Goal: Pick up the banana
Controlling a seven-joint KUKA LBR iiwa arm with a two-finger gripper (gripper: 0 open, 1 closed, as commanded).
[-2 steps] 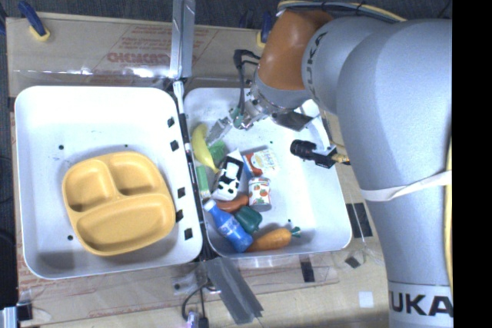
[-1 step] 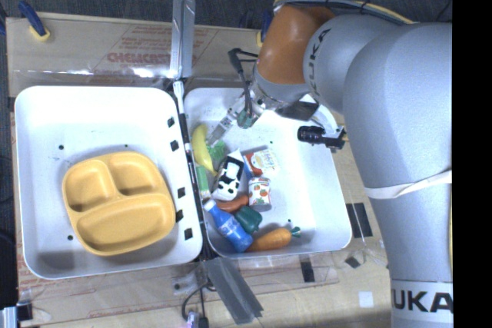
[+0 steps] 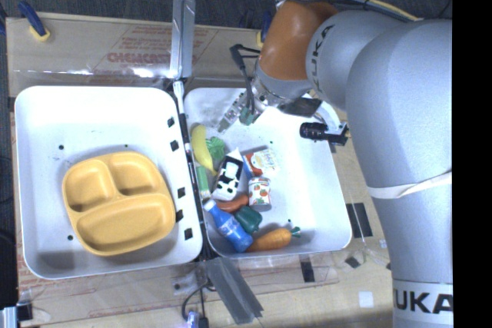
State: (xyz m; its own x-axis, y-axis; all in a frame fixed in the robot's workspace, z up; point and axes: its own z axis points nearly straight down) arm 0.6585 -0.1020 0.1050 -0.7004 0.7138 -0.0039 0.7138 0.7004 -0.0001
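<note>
Bins sit side by side on the counter (image 3: 92,50), and the grey arm (image 3: 384,88) with its orange band reaches in from the right over the far part of the right bin (image 3: 323,188). The gripper (image 3: 240,113) hangs just above that bin's far left corner, its tips pointing down and to the left; whether they stand apart or together cannot be told from this slant, and nothing shows between them. The banana (image 3: 201,147) lies in the right bin against its left wall, just below and to the left of the gripper and apart from it, running lengthwise along the wall. A green thing (image 3: 216,147) lies touching the banana's right side. Nearer the middle of the bin stands a black and white carton (image 3: 228,176), and just right of it are two small red and white cartons (image 3: 262,160), one behind the other. In the near part of the bin a blue bottle (image 3: 228,227) lies slanted by the left wall, a dark green piece (image 3: 248,220) sits beside it, and a carrot (image 3: 270,239) lies along the near wall. The left bin (image 3: 46,111) holds a yellow divided plate (image 3: 118,201) with three sections, set near the middle and well apart from the arm.
</note>
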